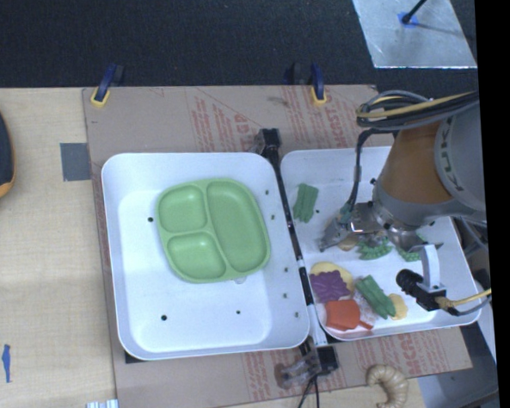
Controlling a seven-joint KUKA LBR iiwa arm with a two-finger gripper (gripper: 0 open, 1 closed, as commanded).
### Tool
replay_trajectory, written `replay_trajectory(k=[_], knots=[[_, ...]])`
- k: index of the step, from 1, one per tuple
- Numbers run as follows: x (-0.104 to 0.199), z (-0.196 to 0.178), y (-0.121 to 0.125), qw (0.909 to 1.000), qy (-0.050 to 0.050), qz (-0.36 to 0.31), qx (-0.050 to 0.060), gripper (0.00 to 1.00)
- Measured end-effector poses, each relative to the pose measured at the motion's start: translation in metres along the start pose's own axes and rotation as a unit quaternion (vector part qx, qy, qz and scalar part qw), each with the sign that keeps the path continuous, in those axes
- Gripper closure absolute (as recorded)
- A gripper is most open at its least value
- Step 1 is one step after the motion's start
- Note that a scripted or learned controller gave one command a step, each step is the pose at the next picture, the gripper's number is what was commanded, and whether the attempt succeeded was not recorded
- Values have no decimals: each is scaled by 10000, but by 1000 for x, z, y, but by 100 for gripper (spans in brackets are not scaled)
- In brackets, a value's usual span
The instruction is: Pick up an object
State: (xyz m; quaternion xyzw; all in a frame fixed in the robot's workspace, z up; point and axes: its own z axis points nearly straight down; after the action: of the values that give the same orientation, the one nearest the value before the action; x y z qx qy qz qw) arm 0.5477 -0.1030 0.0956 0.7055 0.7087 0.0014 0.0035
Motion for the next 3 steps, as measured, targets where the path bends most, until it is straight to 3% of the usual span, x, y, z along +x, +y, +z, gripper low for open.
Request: replay_trajectory(k=[1,2,3], knots=[[4,0,34,10000,0,-1,4,0],[-69,1,87,10000,-9,17,-11,0],[-112,-63,111,10000,-4,14,8,0]])
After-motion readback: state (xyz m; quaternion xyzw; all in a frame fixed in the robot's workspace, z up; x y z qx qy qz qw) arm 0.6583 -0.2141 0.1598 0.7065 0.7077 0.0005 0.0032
